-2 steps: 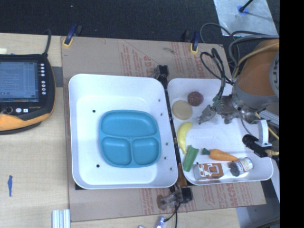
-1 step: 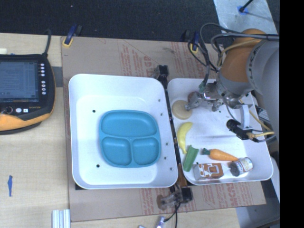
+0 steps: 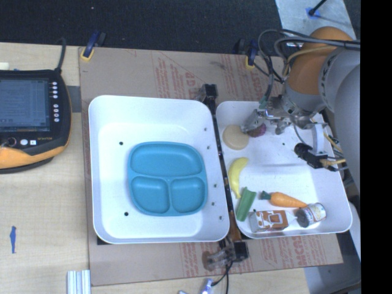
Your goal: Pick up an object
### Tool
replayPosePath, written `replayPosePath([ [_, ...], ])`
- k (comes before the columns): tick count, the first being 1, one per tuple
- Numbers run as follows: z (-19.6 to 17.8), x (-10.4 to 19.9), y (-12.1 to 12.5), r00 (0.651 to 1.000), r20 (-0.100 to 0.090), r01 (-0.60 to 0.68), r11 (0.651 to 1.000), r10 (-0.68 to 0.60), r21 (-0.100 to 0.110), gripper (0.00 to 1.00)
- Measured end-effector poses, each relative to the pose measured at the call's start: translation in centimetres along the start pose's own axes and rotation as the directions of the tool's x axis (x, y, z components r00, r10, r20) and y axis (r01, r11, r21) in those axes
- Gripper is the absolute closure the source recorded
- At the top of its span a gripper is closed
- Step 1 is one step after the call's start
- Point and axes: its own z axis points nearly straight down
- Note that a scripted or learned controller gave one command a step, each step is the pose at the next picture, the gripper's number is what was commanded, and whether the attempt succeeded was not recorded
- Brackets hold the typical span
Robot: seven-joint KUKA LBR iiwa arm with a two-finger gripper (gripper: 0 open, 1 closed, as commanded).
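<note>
Gripper (image 3: 257, 126) hangs low at the far left of the right bin (image 3: 334, 182), just right of a tan disc (image 3: 235, 137); we cannot tell its state.

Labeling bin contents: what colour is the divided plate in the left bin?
Light blue. The divided plate shows plainly in the camera view.

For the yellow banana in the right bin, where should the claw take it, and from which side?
Grip the curved yellow plastic banana at its thicker middle, coming from straight above. It lies flat, running near to far, so close across its narrow width. The green piece touches its near end, so avoid that end.
</note>
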Motion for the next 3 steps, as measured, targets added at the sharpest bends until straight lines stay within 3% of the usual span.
replayPosePath([
  [2, 0.0, 2.6, 0.0, 1.000, 0.002, -0.002, 1.000, 0.002, 0.001, 0.00],
  [3, -1.2, 2.7, 0.1, 1.000, 0.000, 0.001, 1.000, -0.001, 0.001, 1.00],
])
